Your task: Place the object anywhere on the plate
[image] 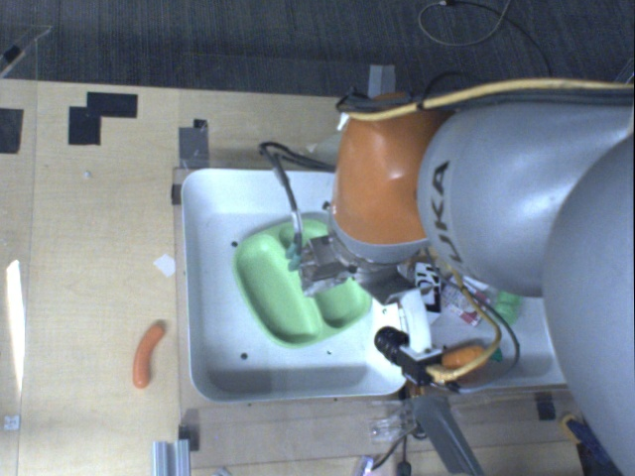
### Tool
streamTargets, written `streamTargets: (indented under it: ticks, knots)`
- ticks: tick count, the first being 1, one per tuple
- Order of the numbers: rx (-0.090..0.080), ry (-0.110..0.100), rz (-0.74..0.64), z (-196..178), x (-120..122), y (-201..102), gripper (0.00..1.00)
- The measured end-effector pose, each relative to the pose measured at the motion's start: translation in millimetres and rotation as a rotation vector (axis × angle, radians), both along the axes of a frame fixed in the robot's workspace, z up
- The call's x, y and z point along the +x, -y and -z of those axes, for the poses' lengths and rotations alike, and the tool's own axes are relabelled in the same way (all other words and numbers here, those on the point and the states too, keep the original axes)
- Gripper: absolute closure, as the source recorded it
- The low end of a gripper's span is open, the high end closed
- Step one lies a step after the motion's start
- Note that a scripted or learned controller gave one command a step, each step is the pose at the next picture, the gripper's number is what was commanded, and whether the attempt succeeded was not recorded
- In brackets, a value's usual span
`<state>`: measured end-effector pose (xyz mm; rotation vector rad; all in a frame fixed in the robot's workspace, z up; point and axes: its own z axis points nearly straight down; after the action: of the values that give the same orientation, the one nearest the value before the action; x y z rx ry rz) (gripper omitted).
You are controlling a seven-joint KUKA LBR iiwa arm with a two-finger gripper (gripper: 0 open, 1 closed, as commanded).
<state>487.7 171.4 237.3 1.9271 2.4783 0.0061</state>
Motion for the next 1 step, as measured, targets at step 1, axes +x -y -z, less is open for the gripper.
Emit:
streamTargets:
  ticks: [1]
  knots:
    - [0.0,0.011,-0.305,-121.2,0.8,2.2,1.0]
